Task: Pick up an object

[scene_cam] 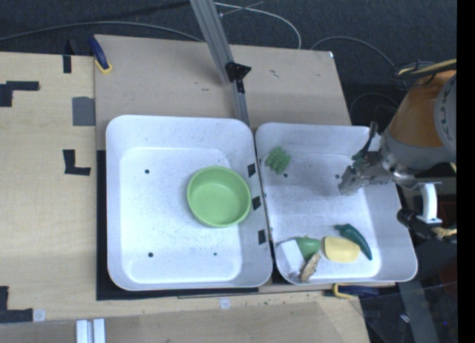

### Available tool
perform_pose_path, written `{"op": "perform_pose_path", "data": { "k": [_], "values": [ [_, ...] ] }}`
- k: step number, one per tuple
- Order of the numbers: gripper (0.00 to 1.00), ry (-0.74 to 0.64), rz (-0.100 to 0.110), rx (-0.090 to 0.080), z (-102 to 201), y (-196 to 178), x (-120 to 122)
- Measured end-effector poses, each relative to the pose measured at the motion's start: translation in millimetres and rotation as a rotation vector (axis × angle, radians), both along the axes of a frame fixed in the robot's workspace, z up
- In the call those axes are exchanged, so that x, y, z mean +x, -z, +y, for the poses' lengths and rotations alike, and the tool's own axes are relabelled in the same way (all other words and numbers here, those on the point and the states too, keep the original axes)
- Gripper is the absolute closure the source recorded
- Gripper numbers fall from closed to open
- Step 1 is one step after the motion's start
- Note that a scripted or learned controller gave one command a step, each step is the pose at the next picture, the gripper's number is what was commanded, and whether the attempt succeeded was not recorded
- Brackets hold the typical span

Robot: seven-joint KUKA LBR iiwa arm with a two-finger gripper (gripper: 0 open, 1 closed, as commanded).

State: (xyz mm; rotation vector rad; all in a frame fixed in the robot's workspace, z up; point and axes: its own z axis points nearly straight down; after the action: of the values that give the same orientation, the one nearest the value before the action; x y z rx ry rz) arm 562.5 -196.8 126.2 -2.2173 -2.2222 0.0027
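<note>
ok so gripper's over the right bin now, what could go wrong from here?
1. The gripper sits over bare floor of the right bin; closing here would likely grab nothing.
2. The yellow object, dark green object and green cone-shaped piece crowd together at the near edge, so a grasp there may nudge neighbours or catch two.
3. That cluster lies close to the bin wall, which the fingers could hit.

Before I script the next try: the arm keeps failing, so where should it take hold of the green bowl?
Probably on the rim of the bowl, coming straight down with one finger inside and one outside. It sits upright and open in the left bin, too wide to span, with free floor all round it.
</note>
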Motion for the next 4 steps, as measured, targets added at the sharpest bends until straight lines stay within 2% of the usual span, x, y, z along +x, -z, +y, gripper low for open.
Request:
{"op": "perform_pose_path", "data": {
  "k": [2, 3, 4],
  "values": [
    [1.00, 0.000, -0.005, -0.002, 0, -76, 2],
    [1.00, -0.005, -0.001, 0.002, 61, -72, 7],
    [1.00, -0.004, -0.001, 0.002, 109, -83, 4]
  ]
}}
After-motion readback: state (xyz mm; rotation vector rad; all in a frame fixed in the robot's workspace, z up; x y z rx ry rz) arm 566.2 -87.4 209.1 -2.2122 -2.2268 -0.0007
